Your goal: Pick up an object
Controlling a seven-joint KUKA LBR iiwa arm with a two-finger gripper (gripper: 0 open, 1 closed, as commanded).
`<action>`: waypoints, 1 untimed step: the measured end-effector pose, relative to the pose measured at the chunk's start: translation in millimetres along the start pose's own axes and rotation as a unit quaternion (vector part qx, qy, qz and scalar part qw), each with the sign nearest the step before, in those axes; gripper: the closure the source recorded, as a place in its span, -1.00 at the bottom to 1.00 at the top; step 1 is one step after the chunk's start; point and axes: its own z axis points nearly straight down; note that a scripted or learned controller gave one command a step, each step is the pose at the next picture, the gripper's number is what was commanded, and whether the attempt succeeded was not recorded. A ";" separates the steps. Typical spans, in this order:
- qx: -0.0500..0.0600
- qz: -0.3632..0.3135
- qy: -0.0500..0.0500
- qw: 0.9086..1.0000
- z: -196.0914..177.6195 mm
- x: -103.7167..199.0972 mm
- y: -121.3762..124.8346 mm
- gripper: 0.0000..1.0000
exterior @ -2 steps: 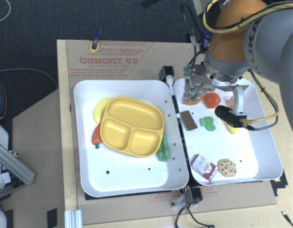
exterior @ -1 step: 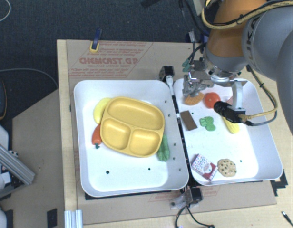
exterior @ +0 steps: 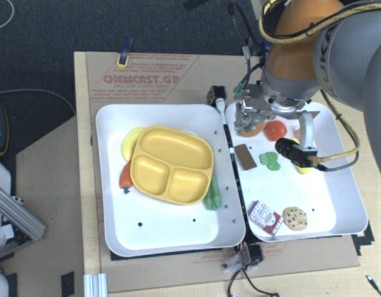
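Note:
My gripper (exterior: 247, 121) is low over the far left corner of the right bin (exterior: 339, 224), reaching in from the right. An orange object (exterior: 256, 129) lies right under or against it, partly hidden. A red tomato-like ball (exterior: 276, 129) sits just to its right. A brown block (exterior: 244, 156) and a small green piece (exterior: 269, 160) lie a little nearer the front. A cookie (exterior: 294, 217) and a red-and-white packet (exterior: 263, 217) rest near the bin's front edge.
The left bin (exterior: 116, 228) holds a yellow divided plate (exterior: 172, 164), which lies over a yellow item (exterior: 130, 142). A red-orange item (exterior: 125, 177) is at the plate's left and a green one (exterior: 213, 195) at its right. A ridge (exterior: 231, 159) separates the bins.

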 end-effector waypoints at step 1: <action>-0.002 0.000 -0.001 1.000 -7.9 -1.4 7.6 1.00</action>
